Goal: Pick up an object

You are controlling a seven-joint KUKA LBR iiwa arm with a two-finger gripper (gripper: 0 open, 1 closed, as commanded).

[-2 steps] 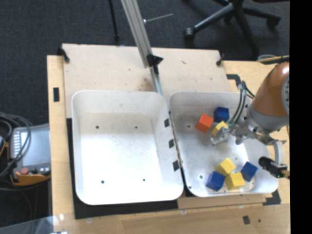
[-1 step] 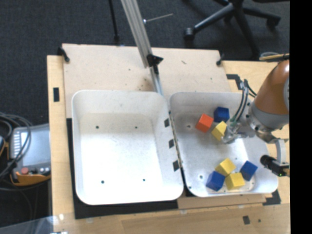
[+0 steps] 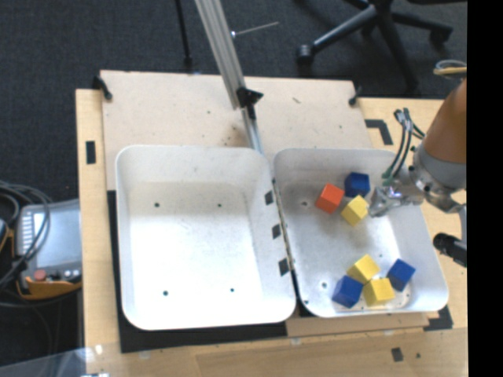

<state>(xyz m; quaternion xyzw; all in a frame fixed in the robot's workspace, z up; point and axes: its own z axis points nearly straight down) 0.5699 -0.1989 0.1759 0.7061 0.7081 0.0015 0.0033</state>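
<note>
Two bins sit side by side on the bench (image 3: 196, 108); the right bin (image 3: 302, 289) holds seven blocks, the gripper (image 3: 377, 204) just beside one.

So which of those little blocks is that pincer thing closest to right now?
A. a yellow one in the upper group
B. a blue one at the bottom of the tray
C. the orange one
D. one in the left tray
A. The pincer sits right beside the yellow block in the upper group of the right bin; the orange block lies farther left.
</note>
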